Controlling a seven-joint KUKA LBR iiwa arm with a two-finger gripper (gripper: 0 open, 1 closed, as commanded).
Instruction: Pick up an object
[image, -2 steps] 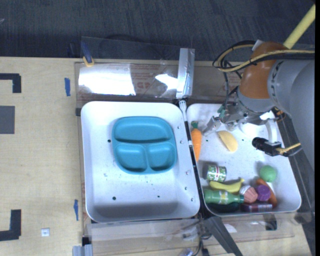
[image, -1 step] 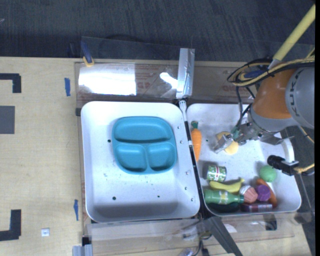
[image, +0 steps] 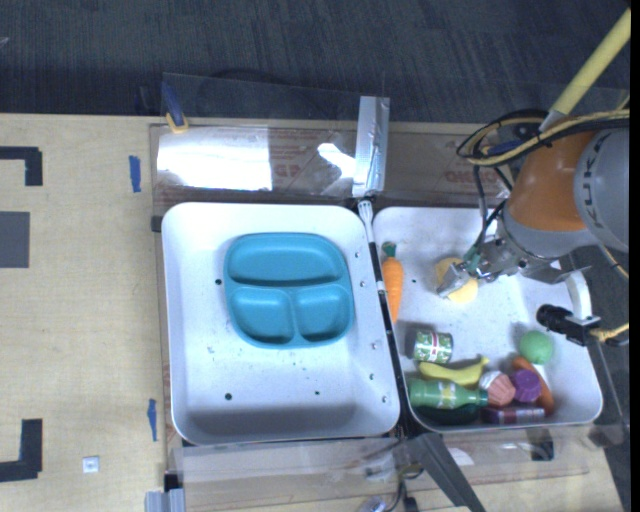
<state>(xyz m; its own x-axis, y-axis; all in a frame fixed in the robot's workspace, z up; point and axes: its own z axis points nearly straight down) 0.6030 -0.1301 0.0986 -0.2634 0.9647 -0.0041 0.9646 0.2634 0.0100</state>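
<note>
**Grey arm over right bin**

Grey arm (image: 590, 195), orange-banded, enters from 3 o'clock, wrist angled down. Gripper (image: 478, 265) at the right bin's (image: 590, 405) 12 o'clock, touching a yellow item (image: 455, 280); jaw state cannot be told. Carrot (image: 392, 285) at 9 o'clock.

Glossy white plastic bins (image: 200, 400), a matt blue plastic tray (image: 290, 287), pale wood-grain tabletop (image: 80, 330), shiny clear film (image: 215, 160).
</note>
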